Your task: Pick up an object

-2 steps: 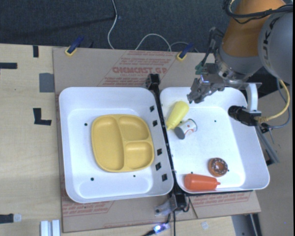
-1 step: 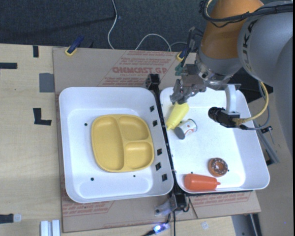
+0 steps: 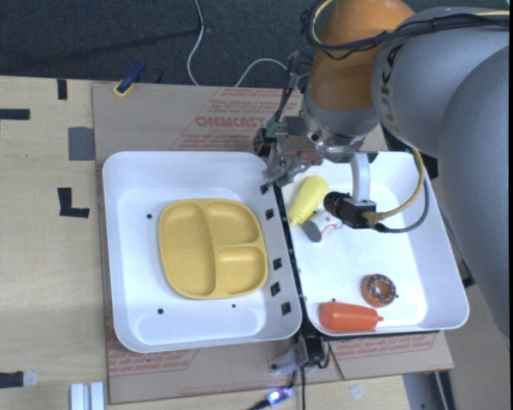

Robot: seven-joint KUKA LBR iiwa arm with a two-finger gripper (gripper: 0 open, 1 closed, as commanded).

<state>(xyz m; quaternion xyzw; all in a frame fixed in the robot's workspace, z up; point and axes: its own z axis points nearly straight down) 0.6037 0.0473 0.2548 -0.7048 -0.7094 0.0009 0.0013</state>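
Your gripper, jaw state unreadable, hovers beside the divider; descend and it could strike there, missing the corn.

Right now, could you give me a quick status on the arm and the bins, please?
Gripper low at the far end of the divider, nothing seen held. Yellow toy just beside it in the right bin; donut and orange carrot nearer. Yellow divided plate in the left bin.

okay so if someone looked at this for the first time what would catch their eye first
Probably the big grey arm with its orange band, looming in from the right above the right bin. Next, the yellow divided plate in the left bin, then the chocolate donut beside an orange carrot.
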